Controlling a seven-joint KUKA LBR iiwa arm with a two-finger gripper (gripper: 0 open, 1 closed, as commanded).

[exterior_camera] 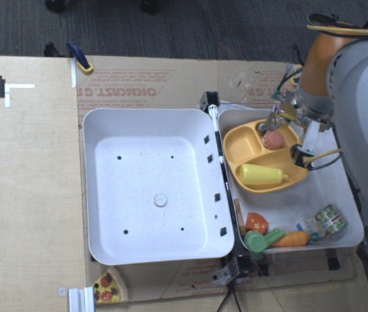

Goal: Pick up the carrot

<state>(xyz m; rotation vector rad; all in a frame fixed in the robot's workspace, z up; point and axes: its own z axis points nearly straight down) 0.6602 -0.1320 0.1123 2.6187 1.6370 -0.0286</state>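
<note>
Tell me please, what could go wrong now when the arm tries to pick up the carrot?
1. The carrot lies against the green piece, with the packet close by, so the fingers may catch a neighbour instead.
2. The gripper is over the yellow tray near the pink ball, at the bin's far end from the carrot; moving across, it may bump the tray.

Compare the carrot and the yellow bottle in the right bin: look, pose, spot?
The carrot is orange and tapered; the yellow bottle is plain yellow and thicker. The carrot lies on the bin floor near the front edge; the bottle lies inside the yellow divided tray. The carrot touches a green piece. Both lie on their sides, roughly left-right.
</note>
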